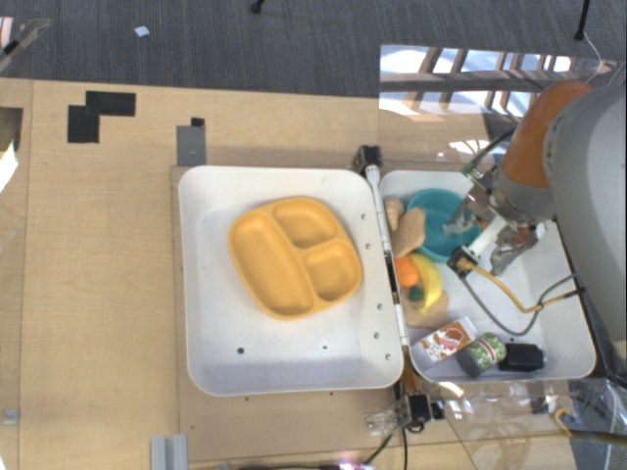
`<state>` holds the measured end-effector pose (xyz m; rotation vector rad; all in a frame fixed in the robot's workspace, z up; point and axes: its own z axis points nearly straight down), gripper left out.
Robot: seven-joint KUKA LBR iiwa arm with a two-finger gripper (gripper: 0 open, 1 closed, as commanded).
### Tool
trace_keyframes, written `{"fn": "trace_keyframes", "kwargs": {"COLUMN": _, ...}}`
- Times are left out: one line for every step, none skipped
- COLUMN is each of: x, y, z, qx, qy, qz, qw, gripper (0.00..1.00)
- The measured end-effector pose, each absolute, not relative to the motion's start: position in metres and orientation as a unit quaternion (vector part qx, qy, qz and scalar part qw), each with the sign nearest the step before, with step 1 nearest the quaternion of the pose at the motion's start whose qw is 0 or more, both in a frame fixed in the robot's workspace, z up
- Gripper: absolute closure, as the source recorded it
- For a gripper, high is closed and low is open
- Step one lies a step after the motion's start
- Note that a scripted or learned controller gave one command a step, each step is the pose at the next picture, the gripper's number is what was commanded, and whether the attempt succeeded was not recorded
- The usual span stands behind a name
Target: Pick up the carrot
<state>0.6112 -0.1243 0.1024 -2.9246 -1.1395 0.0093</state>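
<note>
The carrot (406, 271) is a small orange piece against the left wall of the right bin (573, 346). It lies between a beige bread-like item (409, 227) above it and a yellow banana (429, 277) to its right. My gripper (482, 253) hangs over the right bin, at the lower right edge of a teal bowl (434, 213). It is well to the right of the carrot and not touching it. The grey arm with its orange band (534, 145) comes in from the right.
A yellow divided plate (294, 256) lies in the left bin (211, 360). The right bin also holds a beige piece (429, 308), a red and white packet (448, 342), a green can (482, 352) and a black object (522, 357). A yellow cable (509, 300) loops below the gripper.
</note>
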Motion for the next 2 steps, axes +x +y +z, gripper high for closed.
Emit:
{"fn": "trace_keyframes", "kwargs": {"x": 0.558, "y": -0.113, "z": 0.117, "qx": -0.926, "qy": -0.377, "qz": -0.0001, "qw": 0.001, "gripper": 0.00}}
{"fn": "trace_keyframes", "kwargs": {"x": 0.569, "y": -0.058, "z": 0.188, "qx": -0.932, "qy": -0.363, "qz": -0.0043, "qw": 0.000, "gripper": 0.00}}
